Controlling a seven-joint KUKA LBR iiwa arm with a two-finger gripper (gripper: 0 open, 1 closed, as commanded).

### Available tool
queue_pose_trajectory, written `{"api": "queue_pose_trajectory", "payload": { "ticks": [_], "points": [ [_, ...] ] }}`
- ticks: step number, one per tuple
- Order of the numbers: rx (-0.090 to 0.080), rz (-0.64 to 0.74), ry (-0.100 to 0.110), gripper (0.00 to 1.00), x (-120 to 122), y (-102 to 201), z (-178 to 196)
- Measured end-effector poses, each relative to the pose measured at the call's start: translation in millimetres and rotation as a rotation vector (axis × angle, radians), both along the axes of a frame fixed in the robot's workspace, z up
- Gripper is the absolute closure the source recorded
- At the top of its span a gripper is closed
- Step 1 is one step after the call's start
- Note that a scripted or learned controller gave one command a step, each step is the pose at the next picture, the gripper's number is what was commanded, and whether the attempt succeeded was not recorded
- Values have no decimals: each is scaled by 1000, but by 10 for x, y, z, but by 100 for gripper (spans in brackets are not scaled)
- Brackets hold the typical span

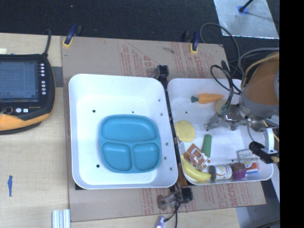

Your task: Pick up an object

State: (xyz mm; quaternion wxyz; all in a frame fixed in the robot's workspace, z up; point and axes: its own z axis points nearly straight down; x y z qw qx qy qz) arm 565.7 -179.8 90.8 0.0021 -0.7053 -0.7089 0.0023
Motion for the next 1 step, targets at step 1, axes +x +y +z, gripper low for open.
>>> {"api": "queue_pose_trajectory", "payload": {
  "ticks": [1],
  "points": [
    [0, -1, -4, 0, 479, -160, 14]
  ]
}}
